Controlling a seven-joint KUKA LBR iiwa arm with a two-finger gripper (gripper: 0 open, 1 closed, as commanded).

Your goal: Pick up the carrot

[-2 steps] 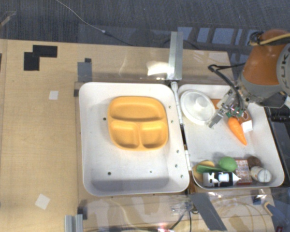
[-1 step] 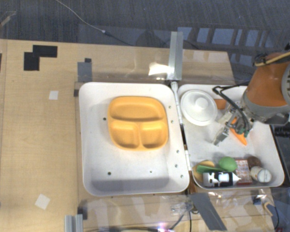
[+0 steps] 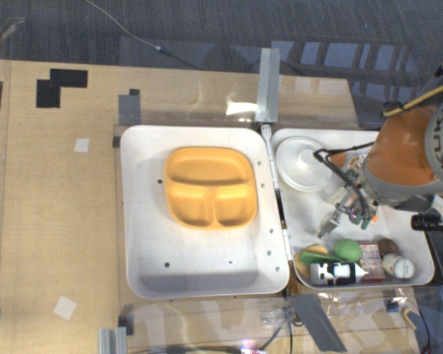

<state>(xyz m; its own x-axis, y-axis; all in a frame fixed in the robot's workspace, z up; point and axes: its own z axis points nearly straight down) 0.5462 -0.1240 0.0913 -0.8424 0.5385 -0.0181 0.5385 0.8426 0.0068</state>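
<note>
The carrot [image 3: 340, 157] lies farthest back in the right bin [image 3: 308, 206], so I reach it last. Nearest me, a black bottle [image 3: 332, 273] and a green item [image 3: 347, 251] sit along the front wall. The gripper [image 3: 347, 216] hangs just at their 12 o'clock; I cannot tell whether it is wide or closed. Farther on, apart from the gripper at its 12 o'clock, an orange sliver, probably the carrot, peeks from under the arm beside a white bowl [image 3: 299, 161].

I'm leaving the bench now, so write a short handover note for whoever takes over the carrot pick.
Gripper: low in the right bin, nothing visibly between its fingers.
Things: an orange piece, possibly the carrot, lies mostly hidden beside the arm, right of the white bowl. Yellow tray sits in the left bin.
Done: no pick yet.
Left: grasp and lift the carrot.
</note>
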